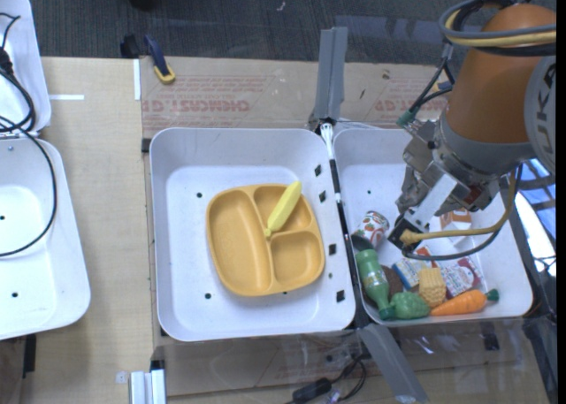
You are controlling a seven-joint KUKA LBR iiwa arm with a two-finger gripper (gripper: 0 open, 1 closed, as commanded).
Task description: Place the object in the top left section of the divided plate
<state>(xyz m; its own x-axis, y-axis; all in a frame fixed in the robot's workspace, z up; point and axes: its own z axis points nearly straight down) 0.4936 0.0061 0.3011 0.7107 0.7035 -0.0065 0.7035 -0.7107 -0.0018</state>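
Observation:
The yellow divided plate lies in the left bin, with one long section on its left and two smaller ones on its right. A yellow banana-like object rests slanted over the plate's upper right section, its lower end on the divider. My gripper hangs over the right bin, well to the right of the plate and apart from the yellow object. The wrist body hides its tip.
The right bin's near corner holds a green bottle, a green vegetable, a corn cob, a carrot, a red and white can and some packets. A grey divider post stands between the bins.

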